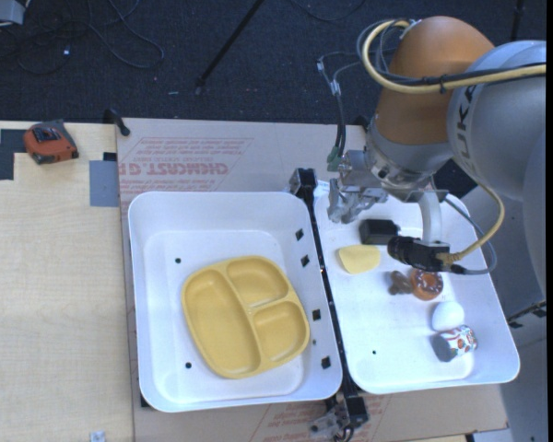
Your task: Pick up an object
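While the arm [461,99] reaches in from the right, the nearest things lie at the front of the right bin [484,362]: a small grey and red-white object [454,343] near the front right corner, and just behind it a white egg-shaped object [447,315]. A little farther back there is a brown and orange round object [418,284], and to its left a pale yellow wedge [359,259] that lies flat on the bin floor, apart from the others. In the left bin [157,247] a yellow tray [244,315] with three compartments lies at a slant. The gripper [350,201] is over the far left part of the right bin, behind the yellow wedge and not touching it. I cannot tell how far the jaws are open, and nothing is seen between them. On the desk [46,284], far at the left back, rests a small orange and black tool [50,143]. Behind the bins lies a brown cardboard sheet [194,159].
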Tool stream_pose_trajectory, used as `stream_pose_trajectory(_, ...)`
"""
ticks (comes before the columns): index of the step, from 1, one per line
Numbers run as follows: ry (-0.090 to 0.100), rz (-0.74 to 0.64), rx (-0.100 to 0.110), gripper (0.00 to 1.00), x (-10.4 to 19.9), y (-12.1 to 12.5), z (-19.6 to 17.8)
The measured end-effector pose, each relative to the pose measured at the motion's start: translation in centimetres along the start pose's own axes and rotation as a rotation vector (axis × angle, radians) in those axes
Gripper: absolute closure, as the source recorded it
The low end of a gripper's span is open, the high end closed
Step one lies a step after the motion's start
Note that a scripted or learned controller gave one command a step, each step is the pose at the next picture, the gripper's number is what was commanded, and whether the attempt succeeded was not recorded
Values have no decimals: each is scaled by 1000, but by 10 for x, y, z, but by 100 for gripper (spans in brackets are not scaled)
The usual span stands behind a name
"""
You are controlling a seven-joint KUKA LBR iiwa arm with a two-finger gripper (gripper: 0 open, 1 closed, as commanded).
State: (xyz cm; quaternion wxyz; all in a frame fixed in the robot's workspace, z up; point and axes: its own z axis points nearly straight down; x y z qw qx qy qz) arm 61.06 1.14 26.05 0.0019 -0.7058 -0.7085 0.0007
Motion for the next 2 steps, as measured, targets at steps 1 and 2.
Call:
stream_pose_trajectory(1,-1,-1,-1,100,50,-2,0)
stream_pose_trajectory(2,-1,-1,0,100,100,-7,2)
